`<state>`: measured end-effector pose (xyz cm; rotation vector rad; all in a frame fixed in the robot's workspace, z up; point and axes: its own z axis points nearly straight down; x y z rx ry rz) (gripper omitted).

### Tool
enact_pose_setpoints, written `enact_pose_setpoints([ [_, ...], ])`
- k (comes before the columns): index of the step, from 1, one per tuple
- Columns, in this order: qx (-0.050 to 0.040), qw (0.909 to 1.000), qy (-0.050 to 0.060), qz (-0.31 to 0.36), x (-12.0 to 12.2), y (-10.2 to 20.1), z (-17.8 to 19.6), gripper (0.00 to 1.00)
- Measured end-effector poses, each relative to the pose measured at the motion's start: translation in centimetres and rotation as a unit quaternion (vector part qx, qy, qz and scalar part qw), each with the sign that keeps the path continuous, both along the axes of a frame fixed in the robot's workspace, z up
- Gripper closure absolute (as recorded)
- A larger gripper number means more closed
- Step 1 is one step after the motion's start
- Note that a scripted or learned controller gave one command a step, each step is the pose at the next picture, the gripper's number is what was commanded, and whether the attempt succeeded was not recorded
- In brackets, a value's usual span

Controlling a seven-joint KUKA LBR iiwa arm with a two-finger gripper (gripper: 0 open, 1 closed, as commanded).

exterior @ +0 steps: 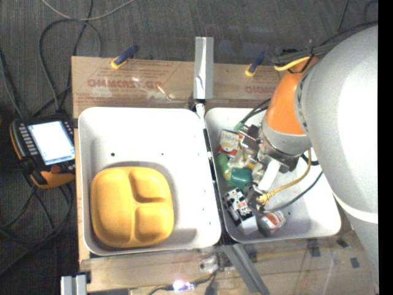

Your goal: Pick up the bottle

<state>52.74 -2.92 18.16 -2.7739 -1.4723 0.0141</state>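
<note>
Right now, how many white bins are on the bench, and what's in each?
2. The left bin holds a yellow divided plate. The right bin holds a clutter of small things, including a green bottle; the arm may hide more.

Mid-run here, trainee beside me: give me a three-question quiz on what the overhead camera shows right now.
1. True or false: the yellow tray lies in the right bin.
2. Which bin is the gripper over? A) left bin B) right bin
3. Fill in: the green bottle lies among clutter along the right bin's ____ wall.

Key: 1 false, it lies in the left bin. 2 B. 3 left, the wall next to the other bin.
</note>
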Motion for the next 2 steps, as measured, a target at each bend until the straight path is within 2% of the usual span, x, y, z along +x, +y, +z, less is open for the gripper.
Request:
enact_pose_setpoints([
  [1,-0.0024,1.0,0.005,0.001,-0.1,-0.1,0.7,1.0],
  [2,-0.0001,0.9982,0.0,0.059,-2.8,1.0,10.2,1.0],
])
